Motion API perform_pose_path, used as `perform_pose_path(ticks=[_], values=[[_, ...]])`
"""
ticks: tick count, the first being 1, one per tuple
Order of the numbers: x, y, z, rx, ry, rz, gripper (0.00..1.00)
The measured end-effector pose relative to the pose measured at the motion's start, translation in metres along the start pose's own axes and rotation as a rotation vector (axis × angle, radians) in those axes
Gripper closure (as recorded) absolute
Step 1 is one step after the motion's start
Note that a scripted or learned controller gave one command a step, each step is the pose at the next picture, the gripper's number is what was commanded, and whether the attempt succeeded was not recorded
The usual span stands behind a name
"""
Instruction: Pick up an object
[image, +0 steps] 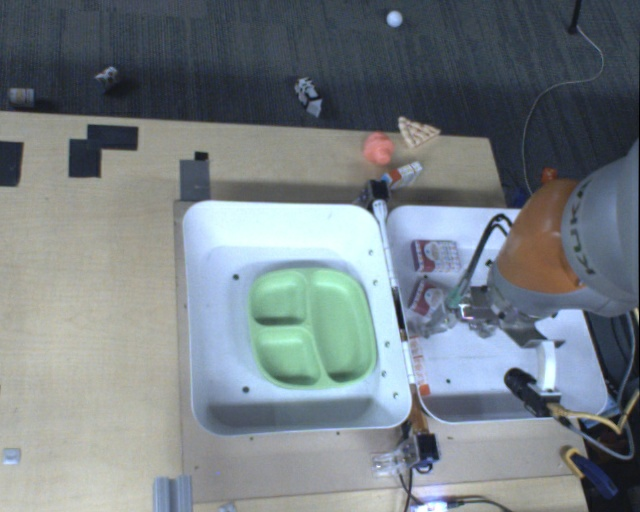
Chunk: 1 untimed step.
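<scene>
Camera view: the arm (590, 250) enters from 3 o'clock and places the gripper (462, 308) low over the right bin (500, 405), left of that bin's centre. Whether the gripper is parted or closed cannot be told from this angle, and nothing is seen held in it. The probable target, a red-and-white packet (425, 296), lies on the bin floor just beside the gripper at its 9 o'clock, close to the wall shared with the left bin (200, 300). The packet's long axis appears to run from about 1 o'clock to 7 o'clock, printed face up. A crumpled clear wrapper (432, 320) touches its 6 o'clock end. A second red-and-white carton (437, 256) lies at the packet's 12 o'clock, long axis roughly 3 to 9 o'clock. The low stance suits a top-down grasp across the packet's short side. The near wall likely limits clearance. A green divided plate (310, 325) lies in the left bin, well apart.
</scene>
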<state>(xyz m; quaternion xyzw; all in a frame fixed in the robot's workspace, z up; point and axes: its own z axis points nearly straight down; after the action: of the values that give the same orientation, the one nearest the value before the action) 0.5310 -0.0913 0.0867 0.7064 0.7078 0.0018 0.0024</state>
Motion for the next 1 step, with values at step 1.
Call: perform_pose_path(ticks=[1], values=[[0.0002,0.0022,-0.0116,-0.006,-0.001,-0.001,1.00]])
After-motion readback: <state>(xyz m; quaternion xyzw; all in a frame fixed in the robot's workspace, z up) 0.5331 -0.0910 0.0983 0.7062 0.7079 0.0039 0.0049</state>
